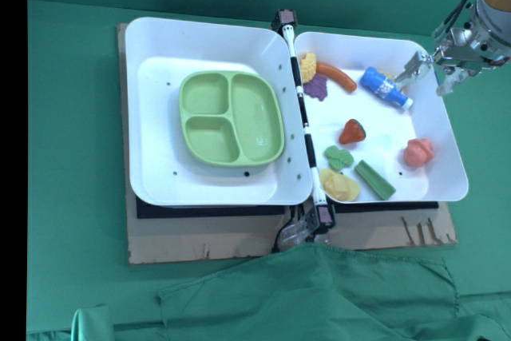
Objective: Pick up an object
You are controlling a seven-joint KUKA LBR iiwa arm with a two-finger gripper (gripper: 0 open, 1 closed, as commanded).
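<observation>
Over the far right corner of the right-hand bin (447, 132), the gripper (429, 72) hung spread wide, one finger reaching toward the bin's middle and the other by the rim, with nothing between them. Just beside the inner finger lay the blue bottle (386, 87) with its white cap, flat on its side and slanted, its upper end nearest the gripper. That looked to me the likeliest thing to be picked, though I couldn't say it was chosen.

The rest of the toys were scattered about the same bin: an orange sausage (336, 77) and a purple grape bunch (316, 88) near the divider, a strawberry (352, 131) in the middle, a pink lumpy fruit (418, 152) toward the right wall, and a green leaf (338, 157), a green stick (374, 180) and a yellow piece (341, 187) along the near edge. The left-hand bin (152, 52) held a green divided plate (231, 118). Both bins sat on the counter (72, 172).

To do this well, I'd have said the gripper wanted to shift a little inward, centre over the bottle's body, and turn so the fingers straddled it across its narrow width, not along its length. It should come down close to the bin floor before closing, since a round bottle will roll out of a shallow pinch.
</observation>
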